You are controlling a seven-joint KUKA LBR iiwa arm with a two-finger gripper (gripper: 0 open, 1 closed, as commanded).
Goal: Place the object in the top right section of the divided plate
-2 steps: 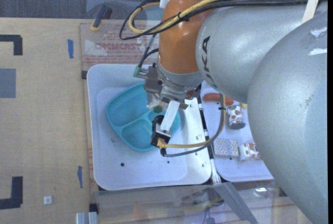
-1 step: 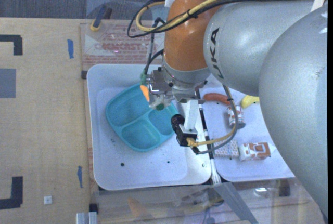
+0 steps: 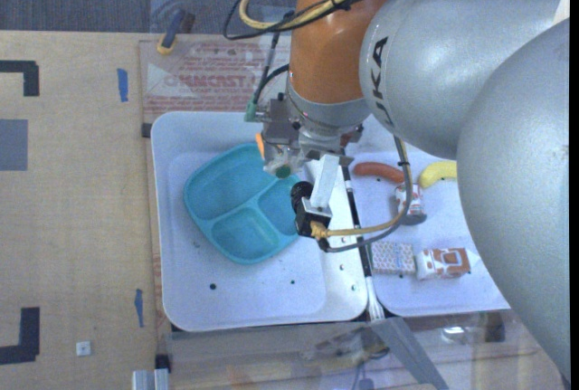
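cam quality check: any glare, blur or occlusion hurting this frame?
Camera view: even lighting, no harsh glare; the teal divided plate is sharp with soft shadows in its sections; the arm looms large and slightly soft, blocking much of the right bin; small items there look coarse.

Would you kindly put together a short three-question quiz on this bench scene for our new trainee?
1. True or false: the divided plate lies in the left bin.
2. What colour is the divided plate? A) red B) teal C) black
3. Fill in: the hot dog lies in the ___ bin.

Key:
1. True.
2. B.
3. Right; it lies in the right bin, near the banana, while the end effector hovers at the plate's upper right edge.
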